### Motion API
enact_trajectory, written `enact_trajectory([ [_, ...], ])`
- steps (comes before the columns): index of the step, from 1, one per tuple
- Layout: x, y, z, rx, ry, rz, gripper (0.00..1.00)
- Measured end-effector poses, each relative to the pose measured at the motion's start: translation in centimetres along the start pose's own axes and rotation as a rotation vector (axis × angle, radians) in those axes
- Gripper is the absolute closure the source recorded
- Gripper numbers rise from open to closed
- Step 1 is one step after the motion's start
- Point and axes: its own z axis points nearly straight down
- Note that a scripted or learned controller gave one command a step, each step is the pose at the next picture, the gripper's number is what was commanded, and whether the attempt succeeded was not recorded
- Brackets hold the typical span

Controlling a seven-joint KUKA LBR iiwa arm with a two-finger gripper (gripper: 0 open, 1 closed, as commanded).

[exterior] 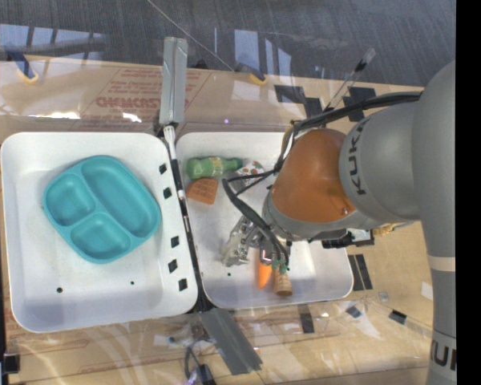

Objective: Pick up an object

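Hovering low in right bin (337,283): gripper (239,245) beside carrot (263,275) and cork (283,284); finger state indiscernible; nothing visibly lifted, pick outstanding.

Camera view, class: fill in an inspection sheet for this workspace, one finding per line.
Surface: two white bins side by side, left bin and right bin, on a bench.
Job's things: green item, tan item, orange item and brown item in the right bin.
Clutter: teal divided plate in the left bin.
Grippers: gripper low in the right bin; finger state unclear.
Cables: black cables along the arm.
Surroundings: dark floor beyond the bench.
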Motion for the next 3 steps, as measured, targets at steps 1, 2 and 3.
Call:
enact_trajectory([
  [1, -0.2, 0.0, -1.1, 0.001, -0.004, -0.006, 1.0],
  [2, -2.9, -1.7, -11.0, 0.001, -0.007, 0.268, 1.0],
  [3, 3.9, 3.4, -9.7, 0.002, 0.002, 0.433, 1.0],
])
